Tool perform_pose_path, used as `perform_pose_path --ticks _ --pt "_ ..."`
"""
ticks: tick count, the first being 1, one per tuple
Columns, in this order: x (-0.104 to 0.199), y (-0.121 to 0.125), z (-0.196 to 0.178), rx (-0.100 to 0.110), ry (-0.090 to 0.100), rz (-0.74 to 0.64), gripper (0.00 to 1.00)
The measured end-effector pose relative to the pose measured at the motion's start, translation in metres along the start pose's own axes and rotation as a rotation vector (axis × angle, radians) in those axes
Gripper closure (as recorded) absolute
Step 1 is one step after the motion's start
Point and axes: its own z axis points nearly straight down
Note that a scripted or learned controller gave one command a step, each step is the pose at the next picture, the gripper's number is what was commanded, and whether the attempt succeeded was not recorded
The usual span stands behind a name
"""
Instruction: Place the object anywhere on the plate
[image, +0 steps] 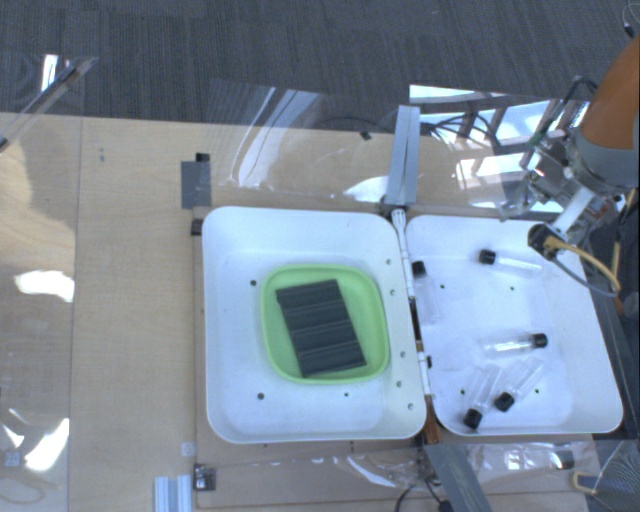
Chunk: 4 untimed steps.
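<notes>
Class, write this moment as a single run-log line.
arm: upper right, above right bin | vials: lying loose in right bin | plate: left bin, holds dark ridged block | placement: not yet done

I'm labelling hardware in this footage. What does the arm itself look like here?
At the upper right, the arm shows an orange band above a grey wrist section. Metal fittings with thin cables sit beside it, a white part lies below, and a yellowish cable loops down from it over the right bin.

Arm (610, 120) raised at right (wrist angled down).
</notes>
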Motion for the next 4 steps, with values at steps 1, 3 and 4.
perform_pose_path --ticks 1,3,4 --pt "0.028 0.001 0.04 0.006 -0.003 0.041 0.0" --pt "0.035 -0.028 0.004 0.002 0.0 0.106 0.0" --pt "-0.013 -0.003 -0.024 -0.002 0.0 0.122 0.0"
